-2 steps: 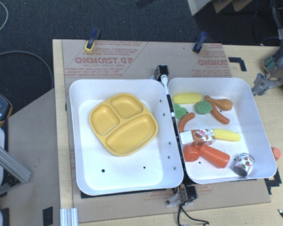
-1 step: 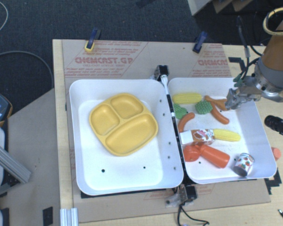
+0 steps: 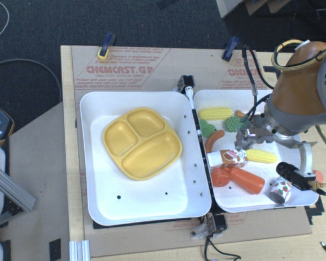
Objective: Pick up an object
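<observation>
Gripper (image 3: 244,139) hangs low over the right bin (image 3: 244,198), about mid-bin. How far open it is cannot be told from this angle, and nothing is visibly held. The likeliest target, as a guess, is the small white-and-red toy (image 3: 233,156) at the gripper's 7 o'clock, just beside it. The main risk is clutter. The toy lies close to the yellow cob piece (image 3: 262,156) at its 3 o'clock, the red sausage (image 3: 213,140) at its 10 o'clock, and the orange-red piece (image 3: 240,178) at its 6 o'clock. A descent slightly off could land on two items, or push one aside and close on air. The rounded, smooth-looking toys could squirt out of a pinch or roll on contact. The green knobbly toy (image 3: 233,123) sits at the gripper's 11 o'clock and could get clipped on a sideways correction. The corn cob (image 3: 214,113) and the speckled small object (image 3: 280,189) are further off, so less of a concern. The left bin (image 3: 98,162), with the yellow divided plate (image 3: 143,143), is well apart at 9 o'clock and is not at risk. The camera slant hides the gripper's true height, so contact cannot be judged.
</observation>
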{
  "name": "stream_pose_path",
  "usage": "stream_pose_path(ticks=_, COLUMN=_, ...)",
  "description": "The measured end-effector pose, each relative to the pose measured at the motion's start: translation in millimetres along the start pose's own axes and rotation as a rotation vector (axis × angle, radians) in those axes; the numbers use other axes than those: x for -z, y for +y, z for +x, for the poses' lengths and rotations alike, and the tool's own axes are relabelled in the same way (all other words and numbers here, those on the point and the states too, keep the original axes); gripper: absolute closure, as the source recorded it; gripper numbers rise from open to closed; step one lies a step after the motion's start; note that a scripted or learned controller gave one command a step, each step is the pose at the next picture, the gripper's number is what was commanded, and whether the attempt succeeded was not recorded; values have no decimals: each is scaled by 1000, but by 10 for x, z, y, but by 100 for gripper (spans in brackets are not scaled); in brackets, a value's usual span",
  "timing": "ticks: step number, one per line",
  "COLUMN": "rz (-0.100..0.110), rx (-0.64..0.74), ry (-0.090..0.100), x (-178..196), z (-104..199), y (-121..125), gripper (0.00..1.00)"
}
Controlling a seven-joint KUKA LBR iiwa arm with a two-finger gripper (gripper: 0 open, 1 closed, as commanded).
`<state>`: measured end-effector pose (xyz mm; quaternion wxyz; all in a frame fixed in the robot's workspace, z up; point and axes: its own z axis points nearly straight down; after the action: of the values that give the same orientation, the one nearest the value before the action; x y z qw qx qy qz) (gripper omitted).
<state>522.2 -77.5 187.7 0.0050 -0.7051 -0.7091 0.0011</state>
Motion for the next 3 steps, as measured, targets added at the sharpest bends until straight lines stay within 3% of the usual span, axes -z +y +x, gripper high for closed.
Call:
stream_pose_path(ticks=1, rz=-15, rx=3, ry=-3, x=624, z=697, y=-254, gripper=100)
stream_pose_path(ticks=2, rz=-16, rx=4, ry=-1, x=1321, z=1467, y=-269, gripper=100)
stream_pose_path(ticks=3, rz=-27, rx=1, ry=1, x=2799, z=1925, y=-437, gripper=100)
